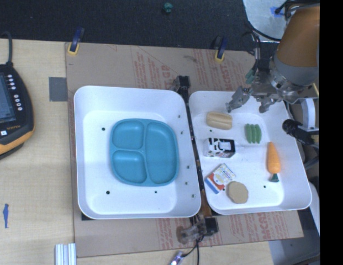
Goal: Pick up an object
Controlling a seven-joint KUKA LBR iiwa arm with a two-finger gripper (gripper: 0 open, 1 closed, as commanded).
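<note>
The pincer hung open and empty over the right bin's far edge, its fingers spread wide, while the tan bread roll lay just below beside a green pod.

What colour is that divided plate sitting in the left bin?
Light blue. The divided plate shows clearly in the camera view, against the white left bin.

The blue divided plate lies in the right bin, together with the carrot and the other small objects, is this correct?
Not quite. The camera view shows the blue divided plate alone in the left bin. The carrot and the other small objects do lie in the right bin.
</note>
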